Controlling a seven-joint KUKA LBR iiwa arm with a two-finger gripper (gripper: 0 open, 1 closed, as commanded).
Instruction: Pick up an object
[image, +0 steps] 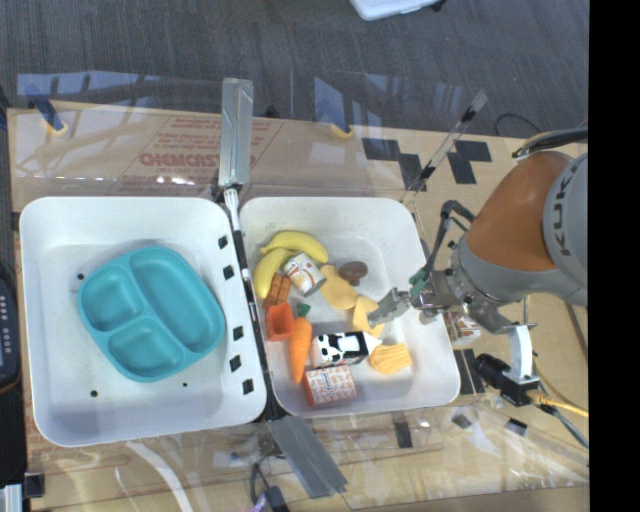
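The right bin (395, 225) holds a pile of toy food: a yellow banana (274, 256), a small printed can (303, 272), a brown round piece (352, 270), a pale yellow piece (341, 293), an orange carrot (300, 347), a black-and-white carton (344, 347), a red patterned box (330, 384) and an orange-yellow piece (391, 358). My gripper (386, 308) reaches in over the bin's right side. It hangs low above a yellow wedge (362, 311), just above the orange-yellow piece. Nothing is visibly held.
The left bin (60, 400) carries a teal divided plate (150, 311). A metal strip (236, 135) runs along the divider between the bins. The arm's orange band (510, 220) and cables (515, 370) hang beyond the right bin's right wall.
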